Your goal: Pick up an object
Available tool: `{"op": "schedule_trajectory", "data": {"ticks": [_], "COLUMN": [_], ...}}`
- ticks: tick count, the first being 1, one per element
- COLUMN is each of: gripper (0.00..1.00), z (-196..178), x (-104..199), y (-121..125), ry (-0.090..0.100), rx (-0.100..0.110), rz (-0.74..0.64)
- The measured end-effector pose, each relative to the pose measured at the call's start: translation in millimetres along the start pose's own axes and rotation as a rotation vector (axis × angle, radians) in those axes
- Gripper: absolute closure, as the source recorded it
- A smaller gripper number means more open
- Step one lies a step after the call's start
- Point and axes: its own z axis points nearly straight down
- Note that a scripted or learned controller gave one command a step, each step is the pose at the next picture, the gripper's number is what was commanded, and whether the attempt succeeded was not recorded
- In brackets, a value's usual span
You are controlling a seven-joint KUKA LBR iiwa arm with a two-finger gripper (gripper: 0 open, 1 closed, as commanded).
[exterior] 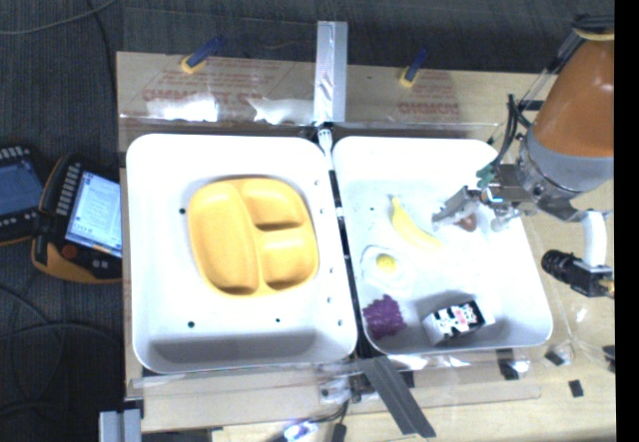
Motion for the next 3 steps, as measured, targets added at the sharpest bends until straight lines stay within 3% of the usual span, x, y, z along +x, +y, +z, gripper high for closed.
{"op": "schedule_trajectory", "data": {"ticks": [1, 2, 3], "gripper": [0.00, 1.00, 1.00], "z": [140.1, 133.4, 52.4], "x": [23.9, 24.1, 88.9], "y": [46.5, 45.7, 69.9], "ry": [-0.002, 0.002, -0.003], "rx": [-0.006, 0.000, 0.000], "rz": [-0.101, -0.100, -0.050]}}
